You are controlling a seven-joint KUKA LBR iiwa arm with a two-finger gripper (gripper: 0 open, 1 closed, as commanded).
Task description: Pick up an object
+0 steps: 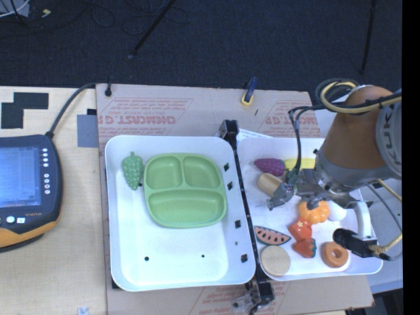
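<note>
Now the grey arm's two-finger gripper hangs over the right white bin, whether clenched or released I cannot tell. At its 9 o'clock lies a tan bread-like piece, at 12 a purple toy eggplant, at 4 an orange toy pumpkin.

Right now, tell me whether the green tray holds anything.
Empty: the green tray shows three bare compartments; the grapes lie beside it in the left bin.
</note>
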